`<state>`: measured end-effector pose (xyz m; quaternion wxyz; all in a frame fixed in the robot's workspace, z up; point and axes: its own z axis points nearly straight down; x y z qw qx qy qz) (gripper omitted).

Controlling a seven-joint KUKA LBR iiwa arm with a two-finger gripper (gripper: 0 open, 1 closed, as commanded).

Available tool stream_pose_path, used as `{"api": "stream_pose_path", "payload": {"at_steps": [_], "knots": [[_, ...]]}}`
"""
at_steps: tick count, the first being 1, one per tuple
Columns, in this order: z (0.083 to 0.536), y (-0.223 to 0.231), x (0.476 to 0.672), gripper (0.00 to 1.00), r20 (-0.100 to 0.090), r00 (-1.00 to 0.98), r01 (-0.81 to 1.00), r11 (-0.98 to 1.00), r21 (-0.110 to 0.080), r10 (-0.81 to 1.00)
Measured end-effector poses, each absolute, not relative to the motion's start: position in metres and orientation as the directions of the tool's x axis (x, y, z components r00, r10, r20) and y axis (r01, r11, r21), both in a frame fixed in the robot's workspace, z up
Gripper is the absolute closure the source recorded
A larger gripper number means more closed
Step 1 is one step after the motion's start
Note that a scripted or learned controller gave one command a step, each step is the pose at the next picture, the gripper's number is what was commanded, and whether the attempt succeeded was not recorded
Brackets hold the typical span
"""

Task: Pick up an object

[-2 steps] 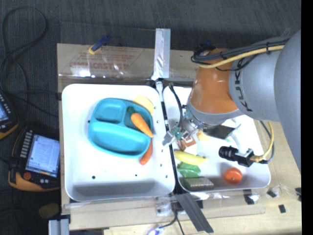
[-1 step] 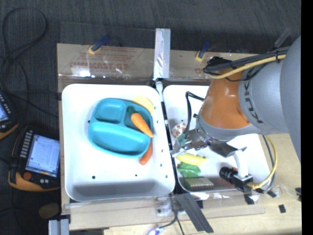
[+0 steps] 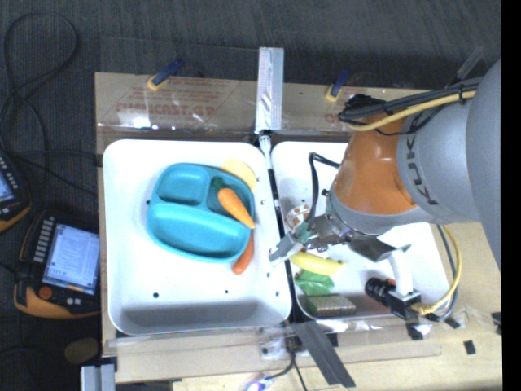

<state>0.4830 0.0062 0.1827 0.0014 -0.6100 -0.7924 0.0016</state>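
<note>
My gripper (image 3: pixel 303 241) hangs low over the left side of the right bin (image 3: pixel 423 243), close to the wall between the two bins. Just beneath and in front of it lies a yellow banana-shaped object (image 3: pixel 319 263). A green object (image 3: pixel 314 283) sits right below that, and a dark grey block (image 3: pixel 330 305) lies at the bin's front edge. The grey and orange arm (image 3: pixel 383 177) hides much of the right bin's floor. Whether anything is held cannot be made out.
The left bin (image 3: pixel 138 292) holds a blue divided plate (image 3: pixel 195 218) with an orange carrot (image 3: pixel 235 205) lying on its right rim. A pale yellow object (image 3: pixel 239 170) sits behind the plate and a small orange piece (image 3: pixel 242 259) in front of it. Cables trail along the right bin's edge.
</note>
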Motion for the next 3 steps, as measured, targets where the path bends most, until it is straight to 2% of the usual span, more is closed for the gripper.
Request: {"api": "stream_pose_path", "payload": {"at_steps": [1, 2, 3], "knots": [[0.183, -0.093, 0.483, 0.00, -0.002, -0.123, 0.992, 0.123, -0.004, 0.992], [0.090, -0.174, 0.487, 0.00, -0.008, -0.214, 0.977, 0.215, 0.009, 0.977], [0.107, -0.201, 0.581, 0.00, -0.003, -0.180, 0.984, 0.180, -0.002, 0.984]]}}
